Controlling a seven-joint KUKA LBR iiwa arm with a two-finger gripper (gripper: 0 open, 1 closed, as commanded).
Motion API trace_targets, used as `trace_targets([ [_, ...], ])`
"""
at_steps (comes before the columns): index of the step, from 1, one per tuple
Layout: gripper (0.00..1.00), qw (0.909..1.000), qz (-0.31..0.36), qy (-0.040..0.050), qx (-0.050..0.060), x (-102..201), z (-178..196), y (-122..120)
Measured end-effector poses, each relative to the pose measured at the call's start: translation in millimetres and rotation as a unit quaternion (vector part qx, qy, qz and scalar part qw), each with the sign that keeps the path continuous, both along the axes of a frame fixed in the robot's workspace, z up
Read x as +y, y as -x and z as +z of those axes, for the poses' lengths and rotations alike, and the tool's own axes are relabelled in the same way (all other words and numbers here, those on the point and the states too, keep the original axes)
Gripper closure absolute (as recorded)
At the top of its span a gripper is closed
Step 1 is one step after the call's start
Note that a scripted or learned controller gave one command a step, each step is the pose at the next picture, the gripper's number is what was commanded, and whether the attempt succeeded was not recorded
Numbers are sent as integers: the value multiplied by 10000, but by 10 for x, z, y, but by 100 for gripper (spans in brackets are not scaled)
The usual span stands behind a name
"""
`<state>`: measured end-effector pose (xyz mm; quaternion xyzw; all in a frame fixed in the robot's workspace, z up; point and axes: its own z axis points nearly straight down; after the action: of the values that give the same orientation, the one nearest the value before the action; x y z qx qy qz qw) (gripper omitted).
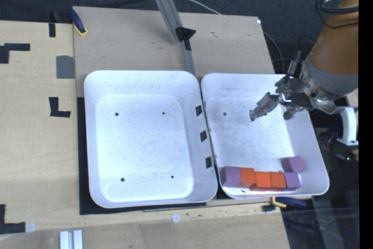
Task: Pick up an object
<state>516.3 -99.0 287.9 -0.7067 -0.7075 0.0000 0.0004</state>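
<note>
Approach step, by the look of it, with nothing picked up yet. Above the right bin (303,125), over its bare upper half, hangs the gripper (274,107), fingers spread apart and empty, one pointing down-left toward the bin's middle and the other tucked nearer the bin's right wall. Behind it, beyond that same wall, the grey arm (332,67) with its orange band (345,2) near the top corner.

Down along the near wall of the right bin, well apart from the gripper, a row of blocks packed side by side: a purple block (232,175) at the left end, next to it an orange block (247,176), then a second orange block (270,180), then a small purple block (292,181) at the right end. Just above that last one, toward the bin's right wall, another purple block (293,164), seemingly touching or nearly touching the row.

To the left of the right bin, the left bin (99,125), sharing a middle edge with three dark clips.

Next move, judged from this layout: travel from the bin's upper half toward its near wall, then descend over one block with fingers straddling it. Likely best candidates the upper purple block or the left end of the row, each with a free side. Middle blocks probably awkward, hemmed in by neighbours and the wall, with little room for a finger.
</note>
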Motion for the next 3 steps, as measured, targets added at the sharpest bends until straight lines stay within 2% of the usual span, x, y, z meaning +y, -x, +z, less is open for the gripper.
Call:
trace_targets([
  [1, 0, 10000, -5, -6, 53, -12, -1505, 214],
  [2, 100, 10000, 1, -5, 16, -5, -1369, 193],
  [3, 100, 10000, 31, -9, -7, 584, -940, 339],
])
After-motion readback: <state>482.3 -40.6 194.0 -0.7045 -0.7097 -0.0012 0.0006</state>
